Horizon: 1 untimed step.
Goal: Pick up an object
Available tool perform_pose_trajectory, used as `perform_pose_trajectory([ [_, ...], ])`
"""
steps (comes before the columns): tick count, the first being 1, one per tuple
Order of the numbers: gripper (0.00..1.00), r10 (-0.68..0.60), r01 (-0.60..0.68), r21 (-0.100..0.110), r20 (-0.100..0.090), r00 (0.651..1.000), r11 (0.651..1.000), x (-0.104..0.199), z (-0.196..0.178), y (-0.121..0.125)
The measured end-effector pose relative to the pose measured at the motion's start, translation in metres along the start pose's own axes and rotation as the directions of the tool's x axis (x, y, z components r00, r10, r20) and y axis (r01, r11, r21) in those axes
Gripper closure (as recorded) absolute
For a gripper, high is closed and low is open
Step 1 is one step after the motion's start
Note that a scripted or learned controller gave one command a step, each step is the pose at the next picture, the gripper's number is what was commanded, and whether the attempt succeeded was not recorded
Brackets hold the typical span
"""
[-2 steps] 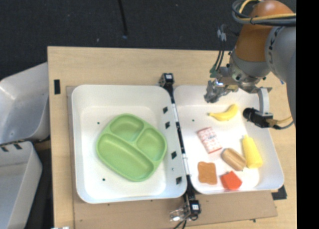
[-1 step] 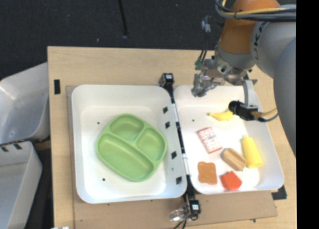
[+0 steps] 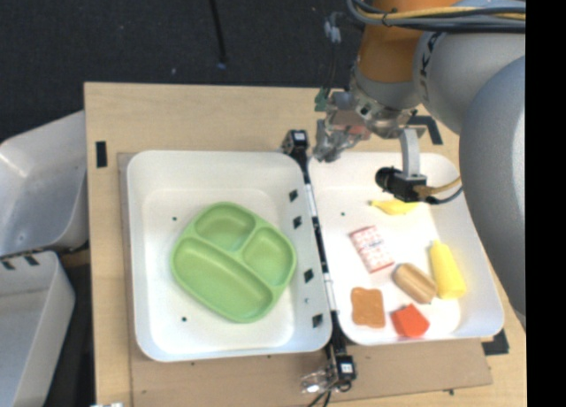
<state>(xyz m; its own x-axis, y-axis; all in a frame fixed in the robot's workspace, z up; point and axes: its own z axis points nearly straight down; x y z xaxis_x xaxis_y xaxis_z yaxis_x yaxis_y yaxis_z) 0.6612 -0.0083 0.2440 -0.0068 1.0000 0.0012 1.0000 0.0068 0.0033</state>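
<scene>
Several small toy foods lie in the right bin (image 3: 473, 308): a yellow banana-like piece (image 3: 395, 207), a pink and white card (image 3: 371, 249), a brown roll (image 3: 414, 282), a yellow corn cob (image 3: 447, 270), a toast slice (image 3: 367, 306) and a red block (image 3: 409, 320). My gripper (image 3: 330, 142) hangs over the far left corner of the right bin, close to the divider between the bins. It is well apart from every item, with nothing seen in it. The orange wrist band (image 3: 402, 16) sits above it.
A green divided plate (image 3: 234, 259) lies in the left bin (image 3: 141, 219). A black cable fitting (image 3: 398, 182) hangs from the arm just above the banana-like piece. Black clips line the divider (image 3: 311, 228). The wooden bench edge (image 3: 195, 95) runs behind the bins.
</scene>
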Motion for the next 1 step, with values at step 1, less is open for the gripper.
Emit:
perform_pose_trajectory([
  [1, 1.0, 0.002, -0.002, 0.0, 0.001, 1.0, 1.0, 0.0414, 0.0003, 0.0046],
])
